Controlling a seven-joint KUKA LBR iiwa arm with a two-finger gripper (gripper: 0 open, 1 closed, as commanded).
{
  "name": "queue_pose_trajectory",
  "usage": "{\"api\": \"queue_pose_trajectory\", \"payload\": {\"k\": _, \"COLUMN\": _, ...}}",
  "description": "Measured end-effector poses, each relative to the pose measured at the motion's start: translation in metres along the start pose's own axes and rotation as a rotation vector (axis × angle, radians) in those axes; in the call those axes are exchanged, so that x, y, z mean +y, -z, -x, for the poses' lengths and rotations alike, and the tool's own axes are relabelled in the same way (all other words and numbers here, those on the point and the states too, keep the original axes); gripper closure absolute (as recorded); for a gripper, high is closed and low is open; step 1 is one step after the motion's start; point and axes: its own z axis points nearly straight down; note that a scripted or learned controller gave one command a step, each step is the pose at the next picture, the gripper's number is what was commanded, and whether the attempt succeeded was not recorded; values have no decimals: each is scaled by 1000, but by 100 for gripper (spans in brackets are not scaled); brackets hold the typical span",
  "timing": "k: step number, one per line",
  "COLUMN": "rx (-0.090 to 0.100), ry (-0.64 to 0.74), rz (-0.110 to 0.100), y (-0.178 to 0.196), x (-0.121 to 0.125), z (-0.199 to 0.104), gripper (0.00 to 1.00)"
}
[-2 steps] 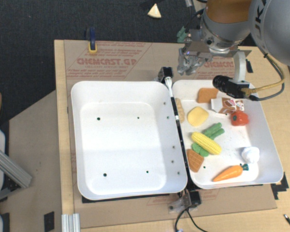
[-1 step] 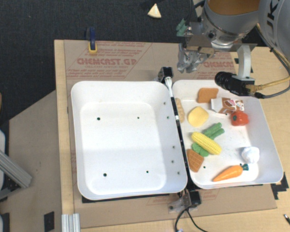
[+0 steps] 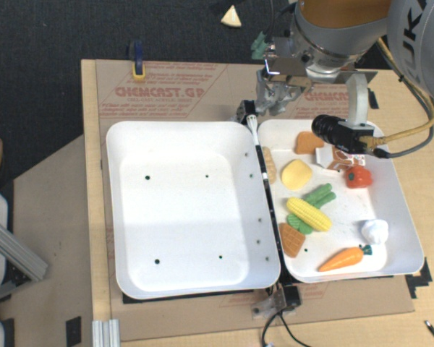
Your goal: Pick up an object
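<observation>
The toy foods all lie in the right bin [image 3: 398, 215]: a yellow corn cob [image 3: 309, 214] near the middle, a green pod [image 3: 319, 194] just above it, a pale yellow block [image 3: 296, 174], an orange carrot [image 3: 343, 259] near the front rim, a red tomato [image 3: 359, 176], and a small white piece [image 3: 375, 230]. They look like hollow moulded plastic, so probably light, stiff and rather slick; the rounded ones (tomato especially) may squirt sideways under a pinch. The corn cob or the carrot seems the safest choice, taken across the narrow middle with the fingers closing on the long sides. The gripper [image 3: 278, 98] hangs over the far rim where the two bins meet, above the tabletop [image 3: 166, 85], touching no toy; whether its fingers stand open or closed I cannot tell, since the wrist body covers them and the metal blurs together. A black cylinder [image 3: 338, 133] on the arm overlaps the far end of the bin, hiding part of a brown piece [image 3: 309, 142]. The left bin [image 3: 119, 194] shows only its white floor.
</observation>
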Motion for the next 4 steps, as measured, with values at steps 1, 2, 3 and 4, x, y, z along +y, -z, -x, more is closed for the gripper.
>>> {"api": "queue_pose_trajectory", "payload": {"k": 1, "rx": 0, "ry": -1, "rz": 1, "y": 35, "x": -17, "z": -20, "gripper": 100}}
{"api": "queue_pose_trajectory", "payload": {"k": 2, "rx": 0, "ry": 0, "rz": 0, "y": 81, "x": -39, "z": -59, "gripper": 100}}
{"api": "queue_pose_trajectory", "payload": {"k": 3, "rx": -2, "ry": 0, "rz": -9, "y": 74, "x": -57, "z": -87, "gripper": 100}}
{"api": "queue_pose_trajectory", "payload": {"k": 4, "rx": 0, "ry": 0, "rz": -4, "y": 85, "x": -81, "z": -114, "gripper": 100}}
